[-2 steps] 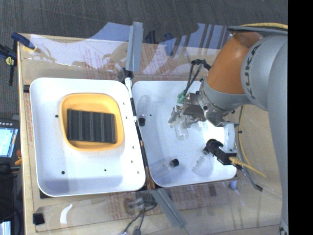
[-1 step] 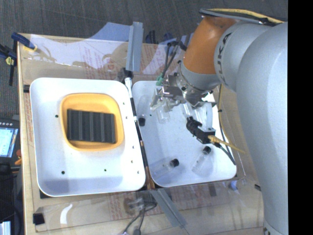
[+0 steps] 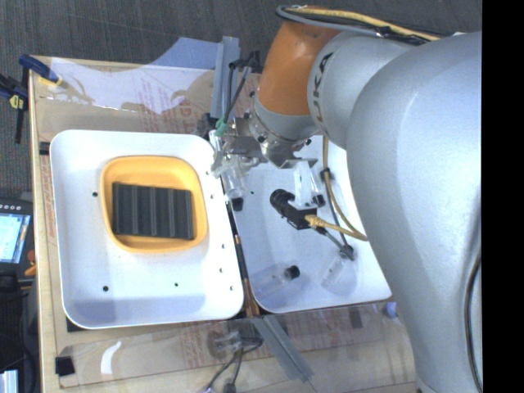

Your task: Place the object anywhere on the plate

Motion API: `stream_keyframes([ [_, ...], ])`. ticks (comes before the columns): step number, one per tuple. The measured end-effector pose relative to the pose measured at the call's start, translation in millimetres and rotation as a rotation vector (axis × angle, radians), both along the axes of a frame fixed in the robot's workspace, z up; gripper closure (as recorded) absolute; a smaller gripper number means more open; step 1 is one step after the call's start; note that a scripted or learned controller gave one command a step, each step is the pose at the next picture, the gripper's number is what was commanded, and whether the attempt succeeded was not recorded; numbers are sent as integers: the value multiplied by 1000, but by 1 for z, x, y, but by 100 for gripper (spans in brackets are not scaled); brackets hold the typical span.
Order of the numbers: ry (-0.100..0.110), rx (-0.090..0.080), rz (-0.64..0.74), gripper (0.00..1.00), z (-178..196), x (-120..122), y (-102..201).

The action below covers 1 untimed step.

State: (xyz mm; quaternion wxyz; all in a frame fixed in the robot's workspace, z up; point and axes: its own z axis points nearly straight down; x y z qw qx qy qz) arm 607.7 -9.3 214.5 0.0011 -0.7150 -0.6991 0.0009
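The grey arm (image 3: 393, 137) takes up the right of the view and covers much of the right bin (image 3: 327, 305); its orange band (image 3: 286, 72) sits above the wrist. Under everything, the desk (image 3: 147, 350) carries the two white bins side by side, their inner walls almost touching.

The left bin (image 3: 82, 285) holds the yellow plate (image 3: 151, 169), which lies toward the bin's far half. It is a rounded rectangle, slightly wider than it is deep. A dark grey ribbed panel (image 3: 154, 211) fills its middle, with its ribs running from the far side to the near side. I cannot tell whether this panel is part of the plate or lies on it. Bare white floor rings the plate, widest along the near side and narrower toward the right wall.

The gripper (image 3: 235, 193) hangs over the seam between the bins, at the right bin's left wall and just beside the plate's right rim. I cannot tell whether it is open, closed or gripping anything.

The small dark object (image 3: 291, 273) lies on the right bin's floor near its near wall, well apart from the gripper, with clear floor to its left. It is too small to judge its long axis or which way it points.
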Motion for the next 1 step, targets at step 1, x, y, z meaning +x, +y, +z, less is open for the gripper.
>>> stream_keyframes([
  [1, 0, 0, 0, 0, 0, 0, 0],
])
